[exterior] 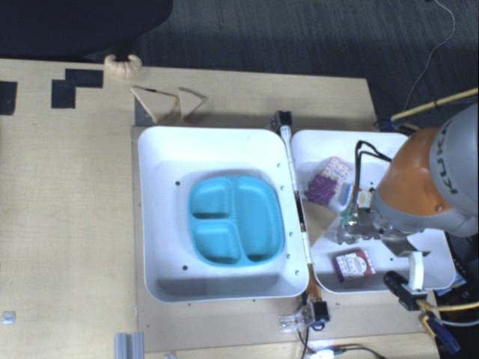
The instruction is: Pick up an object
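Right bin — red packet just below gripper.

We find the left bin blocked at its centre by a blue divided tray, leaving its rim margins free. In the right bin, the arm covers the right side; a purple item and a red packet crowd its left edge.

You see a pale wooden worktop carrying two shallow white bins side by side, touching along a shared edge. The left bin sits near the middle of the worktop; the right bin lies just beside it. A small beige knotted object rests on the worktop's far edge, well apart from both bins.
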Robot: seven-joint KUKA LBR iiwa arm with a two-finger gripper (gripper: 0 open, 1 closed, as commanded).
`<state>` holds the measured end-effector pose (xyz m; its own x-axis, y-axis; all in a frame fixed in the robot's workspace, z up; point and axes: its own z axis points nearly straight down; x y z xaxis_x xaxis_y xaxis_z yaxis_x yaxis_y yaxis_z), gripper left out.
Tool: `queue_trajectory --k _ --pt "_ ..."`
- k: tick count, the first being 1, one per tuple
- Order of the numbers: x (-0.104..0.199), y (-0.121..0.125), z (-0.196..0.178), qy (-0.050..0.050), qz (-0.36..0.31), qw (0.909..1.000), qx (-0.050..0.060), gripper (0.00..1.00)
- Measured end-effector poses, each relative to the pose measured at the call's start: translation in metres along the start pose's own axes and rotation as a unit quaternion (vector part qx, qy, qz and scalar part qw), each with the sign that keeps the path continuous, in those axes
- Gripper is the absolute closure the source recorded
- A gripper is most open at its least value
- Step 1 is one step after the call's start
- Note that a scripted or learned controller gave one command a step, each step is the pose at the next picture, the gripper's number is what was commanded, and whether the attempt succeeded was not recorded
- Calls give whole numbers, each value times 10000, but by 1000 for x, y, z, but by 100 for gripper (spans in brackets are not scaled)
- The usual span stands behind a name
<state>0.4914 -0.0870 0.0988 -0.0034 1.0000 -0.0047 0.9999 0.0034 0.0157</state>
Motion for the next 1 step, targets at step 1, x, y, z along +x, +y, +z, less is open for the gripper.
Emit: queue_trajectory --k 1 --pt "0 0 0 0 0 10000 0 0"
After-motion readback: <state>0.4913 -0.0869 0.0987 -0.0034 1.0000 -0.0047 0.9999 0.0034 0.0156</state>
